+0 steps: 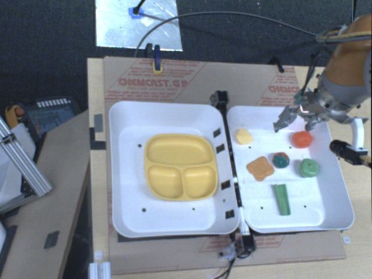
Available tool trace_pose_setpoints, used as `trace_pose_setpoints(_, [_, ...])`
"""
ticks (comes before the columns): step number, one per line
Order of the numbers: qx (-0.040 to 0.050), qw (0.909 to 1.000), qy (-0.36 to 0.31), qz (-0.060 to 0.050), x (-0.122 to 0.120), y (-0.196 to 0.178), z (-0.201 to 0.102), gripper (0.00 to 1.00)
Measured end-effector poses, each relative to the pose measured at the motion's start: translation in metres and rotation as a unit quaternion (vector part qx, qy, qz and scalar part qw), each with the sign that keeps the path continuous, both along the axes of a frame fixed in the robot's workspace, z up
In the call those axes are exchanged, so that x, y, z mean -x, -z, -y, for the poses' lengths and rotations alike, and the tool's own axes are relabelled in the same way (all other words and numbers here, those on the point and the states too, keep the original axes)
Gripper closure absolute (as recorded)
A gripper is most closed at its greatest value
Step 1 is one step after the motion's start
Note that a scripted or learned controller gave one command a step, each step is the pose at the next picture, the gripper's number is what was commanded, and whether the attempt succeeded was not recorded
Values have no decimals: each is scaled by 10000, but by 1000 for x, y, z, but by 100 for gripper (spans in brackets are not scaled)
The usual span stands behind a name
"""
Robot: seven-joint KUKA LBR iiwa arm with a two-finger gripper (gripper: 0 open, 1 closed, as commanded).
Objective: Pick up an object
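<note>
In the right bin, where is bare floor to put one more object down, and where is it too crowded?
Right bin: bare floor runs along the near edge, on both sides of the green stick, and in the far left corner behind the yellow piece. The middle is crowded: orange square, teal piece, green disc, red piece, with the tool above.

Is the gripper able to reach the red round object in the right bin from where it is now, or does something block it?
Probably yes. The gripper hovers over the right bin, just beside the red round object, which lies apart from the green round piece and the teal piece, with nothing over it.
</note>
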State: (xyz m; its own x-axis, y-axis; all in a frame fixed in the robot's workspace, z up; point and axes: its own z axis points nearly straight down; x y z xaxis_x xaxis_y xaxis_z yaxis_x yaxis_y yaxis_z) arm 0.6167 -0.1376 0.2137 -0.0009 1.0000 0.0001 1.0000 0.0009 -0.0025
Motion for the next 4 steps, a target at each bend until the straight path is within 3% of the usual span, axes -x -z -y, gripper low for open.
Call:
trace_pose_setpoints(2, [1,10000,2,9,-10,108,3,0])
trace_pose_setpoints(3, [6,10000,4,33,-11,94,3,100])
trace_pose_setpoints(4, [5,10000,-16,42,-17,49,-1,100])
